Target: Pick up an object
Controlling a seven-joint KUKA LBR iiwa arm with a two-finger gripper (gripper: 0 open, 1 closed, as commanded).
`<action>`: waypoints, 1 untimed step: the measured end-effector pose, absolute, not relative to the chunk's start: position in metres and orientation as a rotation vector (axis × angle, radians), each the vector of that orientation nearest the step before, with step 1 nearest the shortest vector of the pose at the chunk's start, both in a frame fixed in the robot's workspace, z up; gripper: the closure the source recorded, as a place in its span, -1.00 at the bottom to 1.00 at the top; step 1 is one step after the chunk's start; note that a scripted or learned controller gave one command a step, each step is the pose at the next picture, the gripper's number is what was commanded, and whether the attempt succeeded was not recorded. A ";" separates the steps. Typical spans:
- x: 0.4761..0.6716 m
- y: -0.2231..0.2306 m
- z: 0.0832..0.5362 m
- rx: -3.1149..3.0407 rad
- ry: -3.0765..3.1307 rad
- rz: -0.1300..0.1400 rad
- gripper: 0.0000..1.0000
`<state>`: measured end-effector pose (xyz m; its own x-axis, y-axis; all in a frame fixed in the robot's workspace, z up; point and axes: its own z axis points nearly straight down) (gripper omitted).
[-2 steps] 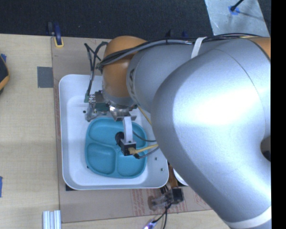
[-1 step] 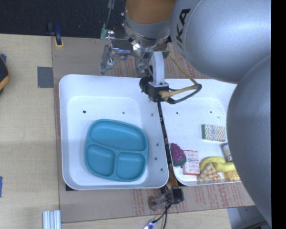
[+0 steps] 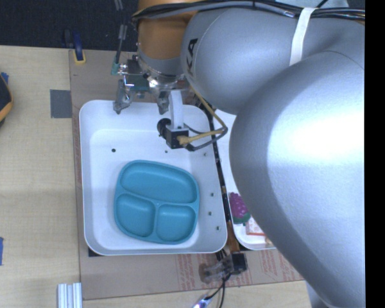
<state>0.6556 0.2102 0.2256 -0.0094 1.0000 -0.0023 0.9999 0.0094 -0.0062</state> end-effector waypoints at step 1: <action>0.656 0.190 0.093 -2.215 -2.225 0.008 -1.00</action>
